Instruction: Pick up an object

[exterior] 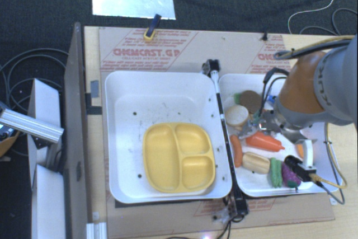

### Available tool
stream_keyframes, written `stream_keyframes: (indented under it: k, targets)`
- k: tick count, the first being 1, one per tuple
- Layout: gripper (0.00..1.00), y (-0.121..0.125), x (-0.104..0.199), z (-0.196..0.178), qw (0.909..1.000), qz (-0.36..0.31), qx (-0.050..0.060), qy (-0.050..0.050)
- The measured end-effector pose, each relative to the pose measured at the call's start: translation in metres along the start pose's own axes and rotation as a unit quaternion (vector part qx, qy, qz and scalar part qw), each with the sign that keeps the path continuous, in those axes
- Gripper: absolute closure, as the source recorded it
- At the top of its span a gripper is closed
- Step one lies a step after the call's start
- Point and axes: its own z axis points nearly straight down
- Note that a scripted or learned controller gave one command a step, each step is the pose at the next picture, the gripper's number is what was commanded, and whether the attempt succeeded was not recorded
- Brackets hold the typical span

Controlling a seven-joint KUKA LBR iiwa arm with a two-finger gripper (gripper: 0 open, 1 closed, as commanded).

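Dark carpet surrounds the table [168, 47], on which two shallow white bins are set side by side. Low over the right bin [246, 190], the pincer [262, 123] is seen among the toy food; whether it is open or closed cannot be told. Just beside it lies an orange plastic carrot [263, 141], with a cream round piece [236, 115] to the left and a tan bread-like piece [255, 163] nearer. A yellow divided plate [179, 157] lies in the left bin [120, 98]. The reaching step is judged in hand; next, closing on one piece and lifting is called for.
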Motion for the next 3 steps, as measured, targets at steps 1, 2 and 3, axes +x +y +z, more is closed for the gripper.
stream_keyframes:
  k: [1, 2, 3]
  targets:
    - [1.0, -0.001, -0.004, -0.015, 1.0, 0.003, 0.0, 0.0]
    - [1.0, -0.003, 0.036, -0.134, 1.0, 0.001, -0.002, 0.0]
    - [1.0, -0.005, -0.024, -0.135, 1.0, 0.006, -0.001, -0.002]
